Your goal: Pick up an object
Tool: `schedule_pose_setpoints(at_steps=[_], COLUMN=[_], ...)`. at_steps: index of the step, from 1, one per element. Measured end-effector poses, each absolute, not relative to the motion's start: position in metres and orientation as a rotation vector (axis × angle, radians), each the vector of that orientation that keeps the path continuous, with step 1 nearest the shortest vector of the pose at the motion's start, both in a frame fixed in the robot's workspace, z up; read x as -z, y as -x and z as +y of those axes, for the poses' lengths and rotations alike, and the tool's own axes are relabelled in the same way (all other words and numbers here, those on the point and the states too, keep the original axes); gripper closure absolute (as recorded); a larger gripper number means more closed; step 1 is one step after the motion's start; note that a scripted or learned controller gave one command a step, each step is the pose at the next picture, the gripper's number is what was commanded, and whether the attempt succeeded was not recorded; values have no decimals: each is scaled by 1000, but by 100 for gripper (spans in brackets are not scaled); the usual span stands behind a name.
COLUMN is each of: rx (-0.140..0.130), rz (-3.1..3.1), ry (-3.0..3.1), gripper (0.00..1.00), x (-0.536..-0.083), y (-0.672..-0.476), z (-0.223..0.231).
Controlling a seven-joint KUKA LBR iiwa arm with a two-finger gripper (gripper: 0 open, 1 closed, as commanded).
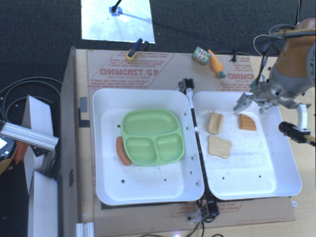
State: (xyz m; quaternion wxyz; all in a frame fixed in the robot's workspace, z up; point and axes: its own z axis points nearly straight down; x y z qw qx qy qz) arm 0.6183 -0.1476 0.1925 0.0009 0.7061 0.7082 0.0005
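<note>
Camera view is showing us our gripper (253, 101) hovering with fingers spread wide, holding nothing, just at twelve o'clock of the orange toast slice (247, 122) in the right bin (286, 181), so we are risking nudging it aside while descending off-centre.

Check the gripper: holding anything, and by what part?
Nothing is held. The gripper hangs over the right bin's far edge, apart from the toast slice, with nothing between its fingers.
</note>
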Motion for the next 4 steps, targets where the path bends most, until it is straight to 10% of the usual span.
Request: schedule_pose_setpoints(at_steps=[1,2,4], rx=[-10,-11,0], rz=[2216,2211,2223], ry=[-2209,-2204,-2221], gripper=[0,0,0], x=[-90,-91,-84], y=[-614,-604,-521], z=[-178,-139,-91])
